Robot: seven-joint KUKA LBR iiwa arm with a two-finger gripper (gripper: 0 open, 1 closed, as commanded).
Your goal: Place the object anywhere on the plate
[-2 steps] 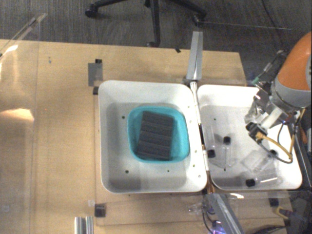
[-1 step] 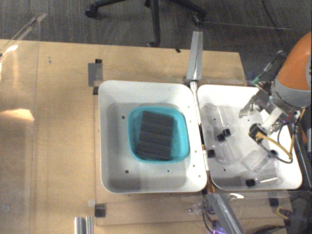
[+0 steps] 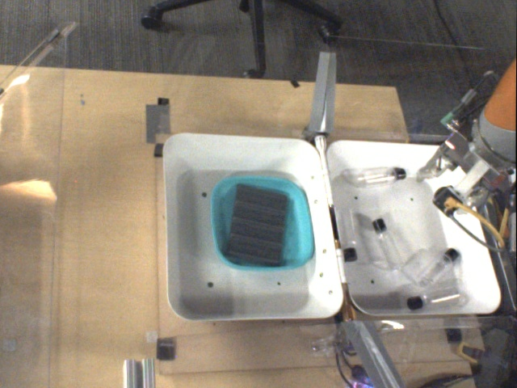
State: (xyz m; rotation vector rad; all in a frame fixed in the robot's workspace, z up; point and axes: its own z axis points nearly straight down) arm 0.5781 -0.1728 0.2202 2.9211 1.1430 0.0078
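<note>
The grey arm (image 3: 494,113), with its orange band, leans in over the right edge of the right bin (image 3: 404,146). Its gripper (image 3: 462,162) hangs above that bin's far right corner; whether it is open or closed cannot be told, and nothing is seen in its grasp. Clear plastic vials (image 3: 373,174) with black caps lie scattered in the bin below. In the middle of the left bin (image 3: 242,141) sits a rounded teal plate (image 3: 302,217) with a dark grey ribbed block (image 3: 258,224) lying flat on it.
</note>
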